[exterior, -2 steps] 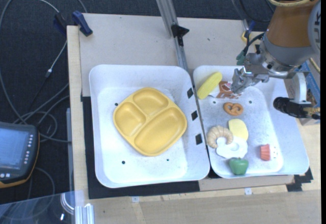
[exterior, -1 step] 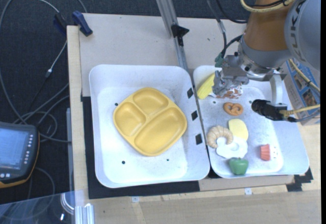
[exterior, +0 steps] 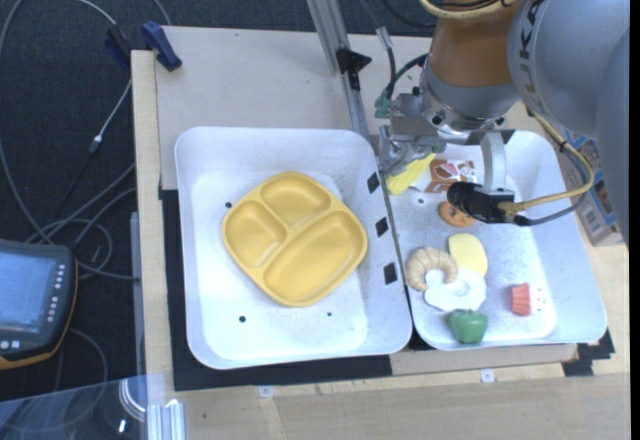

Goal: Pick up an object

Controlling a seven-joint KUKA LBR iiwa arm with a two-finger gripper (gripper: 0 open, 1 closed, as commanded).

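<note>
My gripper point(exterior: 408, 143) hangs over the far left corner of the right bin point(exterior: 575, 268), under the orange wrist band. Just below it lies a yellow banana-like piece point(exterior: 404, 176), partly hidden by the gripper body; I cannot tell whether they touch. A red and white packet point(exterior: 456, 171) sits beside that piece. Nearer the front lie a brown round cookie point(exterior: 457, 216), a croissant point(exterior: 429, 266), a pale yellow slice point(exterior: 467, 253), a white fried egg point(exterior: 452, 293), a green pepper point(exterior: 467, 325) and a small red and white piece point(exterior: 522, 299).
The left bin point(exterior: 200, 228) holds a yellow divided plate point(exterior: 294, 238). A metal post point(exterior: 330, 18) rises behind the bins. A black cable fitting point(exterior: 482, 201) with a yellow hose hangs over the right bin. Cables and a pendant lie at the left.
</note>
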